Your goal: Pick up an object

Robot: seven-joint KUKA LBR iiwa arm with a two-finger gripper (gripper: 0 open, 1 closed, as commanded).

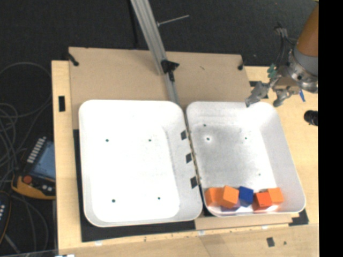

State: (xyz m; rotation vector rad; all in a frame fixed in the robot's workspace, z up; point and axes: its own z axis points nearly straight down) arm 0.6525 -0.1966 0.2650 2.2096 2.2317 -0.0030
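Several small blocks lie in a row along the near wall of the right bin [278,127]. Two orange blocks [222,196] sit at the left of the row. A blue block [245,195] comes after them, then two more orange blocks [267,197] at the right. My gripper [265,96] hangs at the far right corner of the right bin, well away from the blocks. Its two fingers are spread apart with nothing between them.
The left bin [86,159] lies beside the right one on a tan board. A grey metal rail [153,33] slants from the top of the view down to the gap between the bins. Cables and a handheld pendant [37,167] lie off the bench at the left.
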